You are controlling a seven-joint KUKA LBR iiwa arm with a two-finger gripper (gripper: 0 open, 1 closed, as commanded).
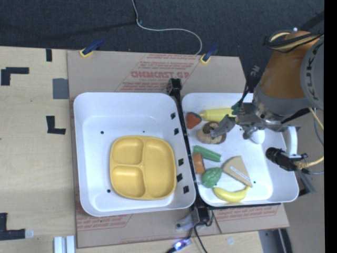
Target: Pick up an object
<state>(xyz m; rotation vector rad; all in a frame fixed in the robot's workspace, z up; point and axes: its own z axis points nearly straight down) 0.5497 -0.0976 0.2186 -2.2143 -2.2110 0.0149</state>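
Grey metal pincer point(227, 124) poised above right white bin point(284, 194), directly over brown round toy point(210, 134). Finger spread: cannot tell. Descend straight down.

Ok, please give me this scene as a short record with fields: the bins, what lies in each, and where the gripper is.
left bin: holds a yellow divided plate
right bin: holds toy foods, among them a banana, a cheese wedge, a broccoli and a corn cob
gripper: over the right bin, near its upper part
arm: enters from the right
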